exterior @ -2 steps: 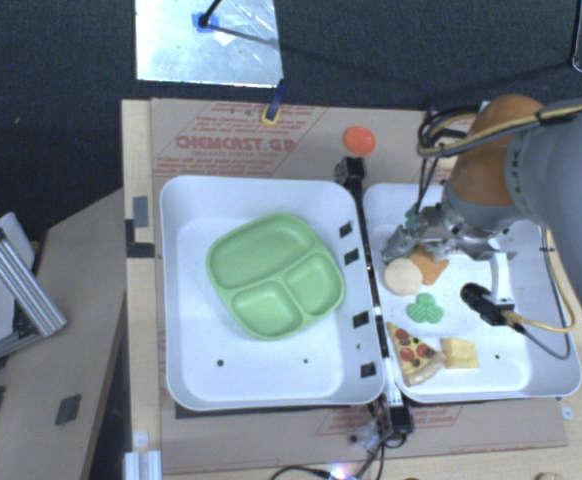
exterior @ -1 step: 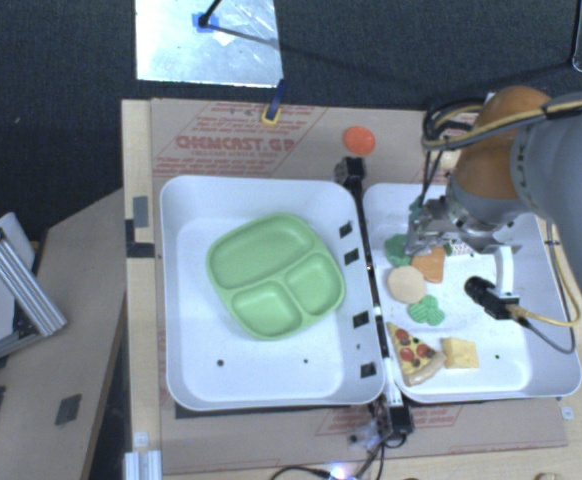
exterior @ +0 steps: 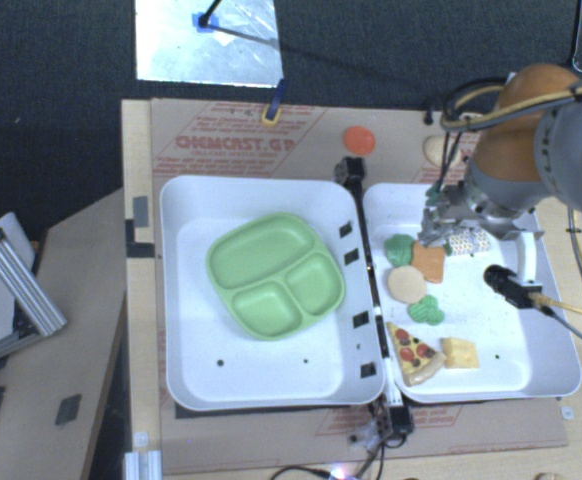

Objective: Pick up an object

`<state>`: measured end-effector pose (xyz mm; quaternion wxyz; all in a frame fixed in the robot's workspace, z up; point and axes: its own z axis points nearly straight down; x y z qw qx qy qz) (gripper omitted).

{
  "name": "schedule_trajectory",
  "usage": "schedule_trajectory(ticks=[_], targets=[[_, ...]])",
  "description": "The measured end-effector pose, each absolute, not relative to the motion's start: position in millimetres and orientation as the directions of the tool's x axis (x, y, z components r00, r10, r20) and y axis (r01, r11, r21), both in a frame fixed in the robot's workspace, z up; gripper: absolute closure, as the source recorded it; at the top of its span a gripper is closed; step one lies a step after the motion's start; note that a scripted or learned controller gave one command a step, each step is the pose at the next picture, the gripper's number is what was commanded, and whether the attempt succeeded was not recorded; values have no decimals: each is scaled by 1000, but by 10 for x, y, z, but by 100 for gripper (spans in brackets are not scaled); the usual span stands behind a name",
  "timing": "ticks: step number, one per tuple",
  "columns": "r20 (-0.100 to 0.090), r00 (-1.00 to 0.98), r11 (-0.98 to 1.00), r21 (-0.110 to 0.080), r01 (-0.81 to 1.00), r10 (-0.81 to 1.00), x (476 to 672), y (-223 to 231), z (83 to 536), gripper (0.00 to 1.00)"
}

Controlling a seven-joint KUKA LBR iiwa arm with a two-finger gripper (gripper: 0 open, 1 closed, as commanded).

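Note:
The right bin (exterior: 534, 360) holds several toy foods: a green leafy piece (exterior: 399, 249), an orange block (exterior: 430, 263), a beige round biscuit (exterior: 406, 285), a small green broccoli-like piece (exterior: 427, 310), a pizza slice (exterior: 416, 353) and a yellow cheese wedge (exterior: 460, 352). My gripper (exterior: 443, 231) reaches in from the right and hangs low over the bin's far left part, just above the orange block and beside the green leafy piece. The wrist hides the gripper's tips. Nothing visibly hangs from it.
The left bin (exterior: 193, 360) bears a green divided plate (exterior: 274, 275). A black divider (exterior: 364, 268) runs between the bins. An orange disc (exterior: 359, 141) lies on the bench behind them. A black fitting with a yellow cable (exterior: 512, 288) sticks out below the wrist over the right bin.

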<state>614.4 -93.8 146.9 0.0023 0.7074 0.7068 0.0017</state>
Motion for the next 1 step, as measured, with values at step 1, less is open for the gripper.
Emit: schedule_trajectory(ticks=[1], targets=[[-1,-4,4,5,1000,1000,6208,-935,1915,100]])
